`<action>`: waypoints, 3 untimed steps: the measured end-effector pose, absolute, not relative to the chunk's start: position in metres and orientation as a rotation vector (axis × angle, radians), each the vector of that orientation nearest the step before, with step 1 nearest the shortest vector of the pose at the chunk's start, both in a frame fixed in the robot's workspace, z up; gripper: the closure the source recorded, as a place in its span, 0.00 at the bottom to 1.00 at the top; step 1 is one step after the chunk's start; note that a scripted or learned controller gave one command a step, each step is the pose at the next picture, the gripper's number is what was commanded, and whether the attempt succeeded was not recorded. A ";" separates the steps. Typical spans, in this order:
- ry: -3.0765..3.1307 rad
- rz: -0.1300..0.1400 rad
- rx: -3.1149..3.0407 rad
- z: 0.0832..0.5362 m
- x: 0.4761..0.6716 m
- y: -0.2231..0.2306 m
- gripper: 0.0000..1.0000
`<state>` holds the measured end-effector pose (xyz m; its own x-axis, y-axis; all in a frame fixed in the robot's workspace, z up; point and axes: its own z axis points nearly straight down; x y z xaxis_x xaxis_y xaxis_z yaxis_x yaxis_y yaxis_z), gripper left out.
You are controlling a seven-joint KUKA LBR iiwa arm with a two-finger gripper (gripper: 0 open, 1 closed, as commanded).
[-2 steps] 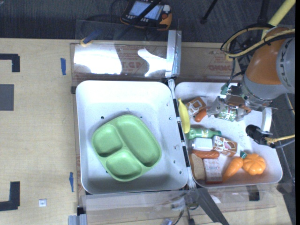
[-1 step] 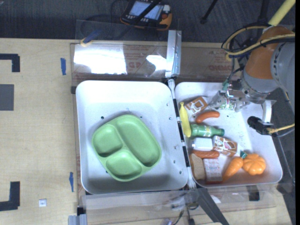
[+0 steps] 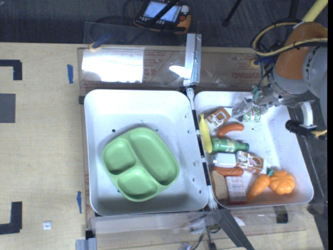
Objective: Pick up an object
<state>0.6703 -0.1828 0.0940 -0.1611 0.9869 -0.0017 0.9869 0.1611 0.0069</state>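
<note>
My gripper (image 3: 253, 106) hangs over the back part of the right bin (image 3: 291, 155), reaching in from the right under the grey arm with its orange band (image 3: 304, 38). A small white-and-green item (image 3: 252, 114) lies right at its tip; I cannot tell whether it is held. In front of it lie a small carton (image 3: 218, 116), an orange sausage (image 3: 230, 129), a yellow banana (image 3: 205, 134), a green bottle (image 3: 229, 146), a second sausage (image 3: 228, 171), a bread slice (image 3: 220, 186), a carrot (image 3: 258, 186) and an orange pumpkin (image 3: 281, 182).
The left bin (image 3: 99, 108) holds a green divided plate (image 3: 139, 163). A clear panel (image 3: 135, 61) and a metal post (image 3: 193, 56) stand behind the bins. Cables (image 3: 270, 35) loop near the arm. A handheld pendant (image 3: 161, 13) lies at the back.
</note>
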 end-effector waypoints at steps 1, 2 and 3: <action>2.386 0.013 2.018 0.107 0.674 -0.181 1.00; 2.331 0.001 2.103 0.200 0.641 -0.127 1.00; 2.214 -0.002 2.232 0.185 0.640 -0.082 1.00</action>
<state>0.6402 -0.0820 0.1847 0.0082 1.0000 0.0003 1.0000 -0.0082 -0.0023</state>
